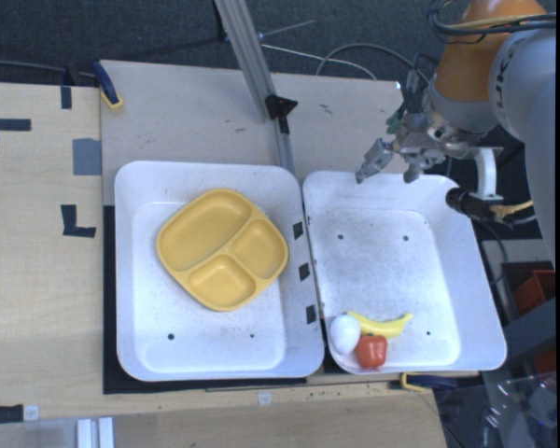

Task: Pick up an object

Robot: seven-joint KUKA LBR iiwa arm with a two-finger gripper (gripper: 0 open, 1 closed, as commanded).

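Cut off by the top and right edges of the view: the grey arm (539, 82) with its orange band, only the wrist end to go by. Too small to name with certainty: a red, rounded thing (372, 351), perhaps a pepper or a tomato, pressed against the near wall of the right bin (467, 278). Touching it, a smooth white egg-shaped thing (343, 333) and a curved yellow banana (385, 324), plastic-looking, one end lying against the white one. All three huddled in that bin's near left corner, on a white floor speckled with grey.

In the left bin (131, 278), a glossy yellow divided plate (222, 248): three compartments, rounded corners, flat on the floor and turned at an angle. Both bins shallow and white, rims meeting along the middle, set on a pale tabletop (187, 110).

Jaws spread wide, the two fingers (370, 167) well apart with nothing between them, hanging over the far rim of the right bin, well apart from the three small things.
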